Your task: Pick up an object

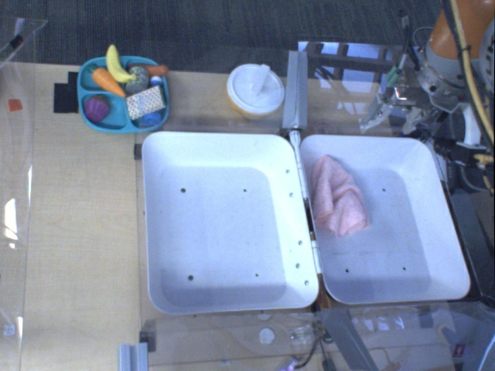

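A crumpled pink cloth lies in the left half of the right bin, close to the divider between the bins. My gripper hangs over the far rim of that bin at the upper right, well away from the cloth. Its two fingers stand apart with nothing between them. The grey arm with its orange band rises behind it at the right edge.
The left bin sits beside the right one, with a metal bar at their far junction. Behind the bins are a white lidded bowl and a blue tray of toy food. Cables run down the right side.
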`<state>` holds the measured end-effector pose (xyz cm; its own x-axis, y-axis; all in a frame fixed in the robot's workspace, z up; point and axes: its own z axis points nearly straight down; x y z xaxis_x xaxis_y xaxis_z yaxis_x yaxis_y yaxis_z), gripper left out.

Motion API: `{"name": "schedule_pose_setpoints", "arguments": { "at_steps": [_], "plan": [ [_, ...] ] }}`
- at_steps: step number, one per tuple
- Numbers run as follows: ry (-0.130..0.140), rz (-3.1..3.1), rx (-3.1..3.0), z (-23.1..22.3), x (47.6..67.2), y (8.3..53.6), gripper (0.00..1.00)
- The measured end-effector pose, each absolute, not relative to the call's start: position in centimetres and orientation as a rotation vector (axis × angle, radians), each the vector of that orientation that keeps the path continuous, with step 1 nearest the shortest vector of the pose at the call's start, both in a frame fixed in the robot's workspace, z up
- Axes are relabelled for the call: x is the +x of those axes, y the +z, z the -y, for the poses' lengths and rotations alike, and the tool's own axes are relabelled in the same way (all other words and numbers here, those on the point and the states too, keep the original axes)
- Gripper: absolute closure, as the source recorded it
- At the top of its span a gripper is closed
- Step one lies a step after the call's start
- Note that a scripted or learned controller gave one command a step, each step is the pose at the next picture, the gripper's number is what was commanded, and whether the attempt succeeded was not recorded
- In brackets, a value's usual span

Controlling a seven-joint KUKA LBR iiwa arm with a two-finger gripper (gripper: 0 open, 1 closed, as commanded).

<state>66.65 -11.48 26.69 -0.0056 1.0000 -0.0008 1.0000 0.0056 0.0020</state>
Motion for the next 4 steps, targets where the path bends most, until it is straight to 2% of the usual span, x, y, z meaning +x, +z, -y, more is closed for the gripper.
{"name": "schedule_pose_setpoints", "arguments": {
  "at_steps": [1,2,3,4],
  "plan": [
    [0.001,-2.329,2.106,10.9,66.9,13.9,0.00],
    [0.018,-2.451,1.941,10.2,61.9,9.3,0.00],
    [0.020,-2.338,2.074,11.4,54.7,9.3,0.00],
    [0.021,-2.425,1.963,13.6,49.5,9.4,0.00]
  ]
}}
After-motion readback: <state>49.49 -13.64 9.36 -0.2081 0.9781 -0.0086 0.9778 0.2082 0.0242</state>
